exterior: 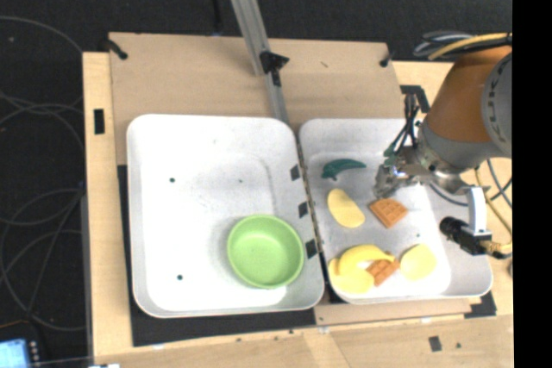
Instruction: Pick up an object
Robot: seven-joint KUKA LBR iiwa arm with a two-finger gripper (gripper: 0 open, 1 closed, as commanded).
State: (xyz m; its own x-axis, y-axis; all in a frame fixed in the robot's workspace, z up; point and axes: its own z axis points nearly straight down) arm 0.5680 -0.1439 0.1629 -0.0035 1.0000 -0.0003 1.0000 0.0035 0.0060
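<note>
**Arm over the right bin**

Two white bins sit on a brown bench. Over the right bin, the gripper hangs just above an orange waffle square. A green bowl sits in the left bin.

Left bin holds a bowl at its lower right — right bin holds a waffle piece centre-frame, gripper just above it.

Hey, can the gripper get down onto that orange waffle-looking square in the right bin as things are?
Probably yes: the gripper hangs just above the orange square, which lies flat with bare bin floor around it.
</note>
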